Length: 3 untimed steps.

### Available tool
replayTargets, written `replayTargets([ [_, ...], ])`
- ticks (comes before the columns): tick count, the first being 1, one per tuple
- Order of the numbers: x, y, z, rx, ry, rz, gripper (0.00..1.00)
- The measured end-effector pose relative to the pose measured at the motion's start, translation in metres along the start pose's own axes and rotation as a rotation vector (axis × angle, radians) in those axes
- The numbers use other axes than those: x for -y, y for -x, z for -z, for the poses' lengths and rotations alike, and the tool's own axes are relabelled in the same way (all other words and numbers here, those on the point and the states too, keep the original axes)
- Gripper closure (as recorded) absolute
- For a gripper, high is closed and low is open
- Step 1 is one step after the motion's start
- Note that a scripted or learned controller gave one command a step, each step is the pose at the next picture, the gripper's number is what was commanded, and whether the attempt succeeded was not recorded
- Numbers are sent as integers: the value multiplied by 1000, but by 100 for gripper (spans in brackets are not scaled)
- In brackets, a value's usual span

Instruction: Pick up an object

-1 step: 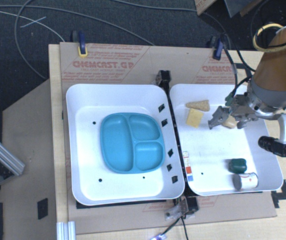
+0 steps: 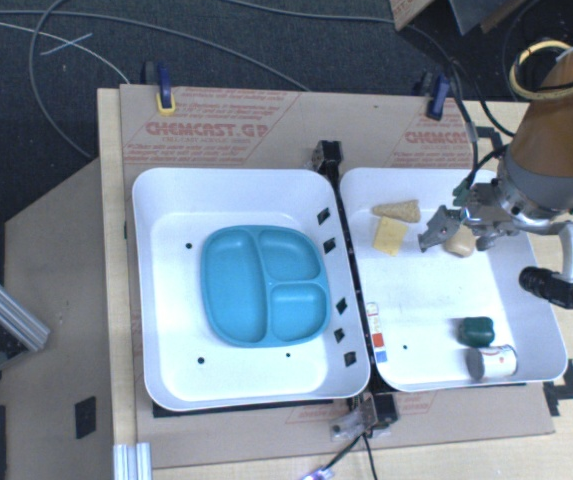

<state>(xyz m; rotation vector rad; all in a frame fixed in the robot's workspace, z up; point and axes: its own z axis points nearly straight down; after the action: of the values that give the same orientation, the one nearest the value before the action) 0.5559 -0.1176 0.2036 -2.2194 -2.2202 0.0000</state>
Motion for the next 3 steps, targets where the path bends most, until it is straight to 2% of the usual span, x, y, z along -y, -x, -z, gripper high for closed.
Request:
replayTargets([
  [2,-6,0,-113,-1,-5,-1,0],
  [3,-7,0,-99,0,2,-1,100],
])
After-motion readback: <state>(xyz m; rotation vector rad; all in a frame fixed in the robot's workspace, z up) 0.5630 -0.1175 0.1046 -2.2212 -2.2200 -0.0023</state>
